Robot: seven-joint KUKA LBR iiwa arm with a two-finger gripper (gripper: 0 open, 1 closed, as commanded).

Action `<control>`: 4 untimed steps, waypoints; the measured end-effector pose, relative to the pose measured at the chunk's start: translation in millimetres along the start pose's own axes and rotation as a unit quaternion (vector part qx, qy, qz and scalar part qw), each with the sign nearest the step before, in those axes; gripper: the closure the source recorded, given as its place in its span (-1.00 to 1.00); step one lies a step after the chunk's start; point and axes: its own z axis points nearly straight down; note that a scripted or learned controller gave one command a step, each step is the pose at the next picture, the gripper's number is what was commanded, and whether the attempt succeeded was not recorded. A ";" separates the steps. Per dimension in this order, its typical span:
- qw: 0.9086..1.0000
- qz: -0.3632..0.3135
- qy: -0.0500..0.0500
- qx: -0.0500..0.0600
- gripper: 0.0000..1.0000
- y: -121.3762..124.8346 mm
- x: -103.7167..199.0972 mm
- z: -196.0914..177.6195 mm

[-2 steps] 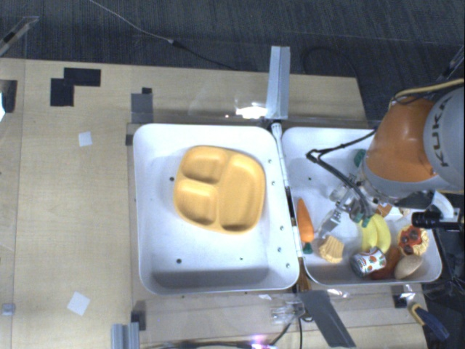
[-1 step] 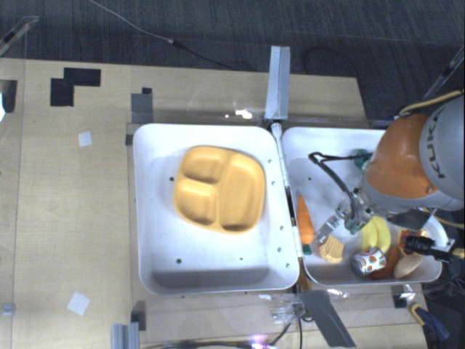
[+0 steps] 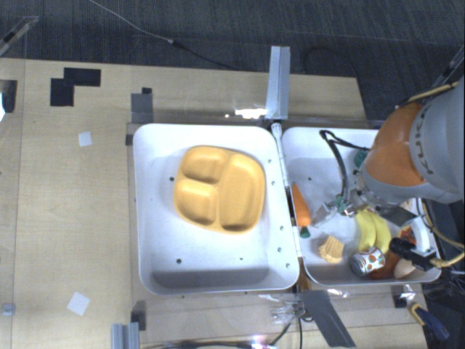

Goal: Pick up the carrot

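The carrot [image 3: 299, 205] is orange with a green tip. It lies along the left wall of the right bin [image 3: 314, 164], pointing up and down the view. My gripper [image 3: 338, 206] hangs low over the middle of that bin, just right of the carrot and a short way from it. Nothing shows in its grasp. The grey arm with its orange band [image 3: 392, 158] covers the bin's right part.
In the right bin a banana [image 3: 373, 230], a yellow chunk [image 3: 331, 249], a small can [image 3: 367, 262] and a brown egg-like thing [image 3: 404, 269] crowd the near side. A yellow divided plate [image 3: 220, 187] lies in the left bin [image 3: 156, 217].
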 end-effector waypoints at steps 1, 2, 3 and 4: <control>0.993 0.117 0.005 -0.004 -1.00 -41.2 14.8 0.9; 0.938 0.347 0.007 -0.002 -1.00 -41.7 15.2 1.5; 0.867 0.499 0.006 0.005 -1.00 -39.6 30.4 -21.1; 0.802 0.598 0.007 0.003 -1.00 -38.5 28.1 2.0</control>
